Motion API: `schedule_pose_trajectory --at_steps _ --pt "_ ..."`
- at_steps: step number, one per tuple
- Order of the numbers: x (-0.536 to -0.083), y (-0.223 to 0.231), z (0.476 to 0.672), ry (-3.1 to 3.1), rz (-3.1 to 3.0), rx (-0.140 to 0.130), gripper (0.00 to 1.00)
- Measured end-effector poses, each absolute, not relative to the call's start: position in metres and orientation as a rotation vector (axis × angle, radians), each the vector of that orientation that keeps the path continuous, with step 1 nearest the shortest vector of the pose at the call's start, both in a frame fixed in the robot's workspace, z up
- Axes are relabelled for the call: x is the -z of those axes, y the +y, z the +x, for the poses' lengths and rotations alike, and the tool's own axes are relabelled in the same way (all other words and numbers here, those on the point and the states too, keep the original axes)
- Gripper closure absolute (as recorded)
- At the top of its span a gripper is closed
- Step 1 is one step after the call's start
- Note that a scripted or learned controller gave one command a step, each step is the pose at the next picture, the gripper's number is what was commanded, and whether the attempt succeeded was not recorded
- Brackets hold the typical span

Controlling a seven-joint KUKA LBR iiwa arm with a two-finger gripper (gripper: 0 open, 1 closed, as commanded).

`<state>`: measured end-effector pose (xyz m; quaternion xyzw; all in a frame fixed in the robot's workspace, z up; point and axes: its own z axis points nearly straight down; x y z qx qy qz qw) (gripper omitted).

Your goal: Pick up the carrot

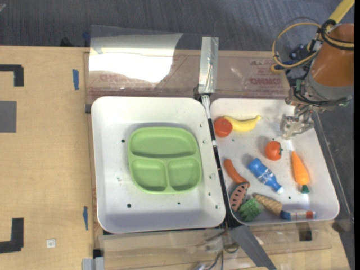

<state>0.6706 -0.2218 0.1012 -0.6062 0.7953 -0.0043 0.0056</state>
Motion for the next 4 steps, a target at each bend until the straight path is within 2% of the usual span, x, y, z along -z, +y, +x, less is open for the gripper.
schedule_pose_trajectory --at_steps 1,2,3,4 --pt "-0.119 -0.223 0.587 2.281 -2.156 0.001 1.00" --pt "-0.243 -0.170 0.504 2.106 -2.322 0.016 1.00" --pt "-0.098 -0.189 0.484 2.247 -2.186 0.009 1.00" --pt "-0.178 -0.110 0.483 2.293 -2.133 0.009 1.00"
